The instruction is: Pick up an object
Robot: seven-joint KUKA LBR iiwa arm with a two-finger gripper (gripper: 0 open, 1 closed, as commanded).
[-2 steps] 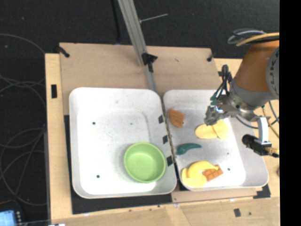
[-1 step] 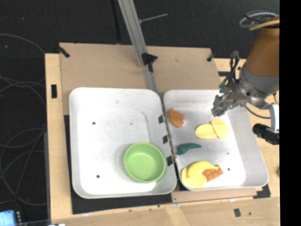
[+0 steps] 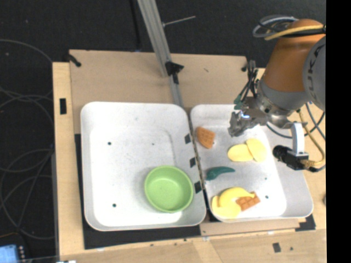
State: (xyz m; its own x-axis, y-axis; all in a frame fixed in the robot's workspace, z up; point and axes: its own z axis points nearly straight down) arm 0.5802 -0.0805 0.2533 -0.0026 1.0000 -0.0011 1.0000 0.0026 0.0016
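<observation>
Camera view, hand (image 3: 237, 126) above right bin (image 3: 293, 199), yellow piece (image 3: 247, 151) just below

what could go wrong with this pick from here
The gripper hangs over the right bin between the orange piece and the pale yellow pieces; it may close on bare floor. Those yellow pieces touch, so a grasp could nudge both. The small green piece lies by the bin's left wall, which could block a grasp.

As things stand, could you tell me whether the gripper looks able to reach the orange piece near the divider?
Probably yes. The gripper hangs over the right bin, and the orange piece lies alone on bare floor to its left, with nothing between them; the divider beside it might crowd the approach.
</observation>
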